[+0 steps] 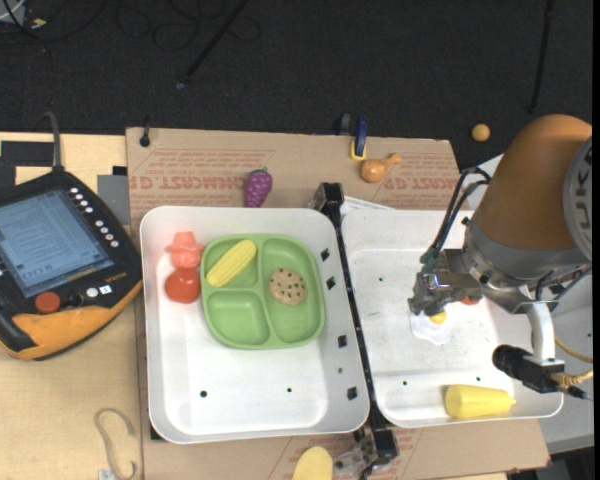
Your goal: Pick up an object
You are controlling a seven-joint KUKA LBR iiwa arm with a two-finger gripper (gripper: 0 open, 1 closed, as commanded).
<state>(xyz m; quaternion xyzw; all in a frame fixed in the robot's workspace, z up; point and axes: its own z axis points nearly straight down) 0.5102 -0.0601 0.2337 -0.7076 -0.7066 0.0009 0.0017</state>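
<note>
My gripper (432,303) reaches down into the right bin (380,368), just over a white fried-egg toy (432,325) with a yellow yolk. Whether it touches the egg I cannot tell. A yellow block (478,401) lies near that bin's front edge. In the left bin (240,398) sits a green divided plate (262,290) holding a yellow corn cob (228,261) and a cookie (287,286). A red and pink toy (183,266) stands left of the plate.
A purple grape toy (258,186) and an orange pear-shaped toy (377,167) rest on the cardboard behind the bins. A yellow lemon-like toy (313,463) lies in front. A teach pendant (45,258) sits at the left.
</note>
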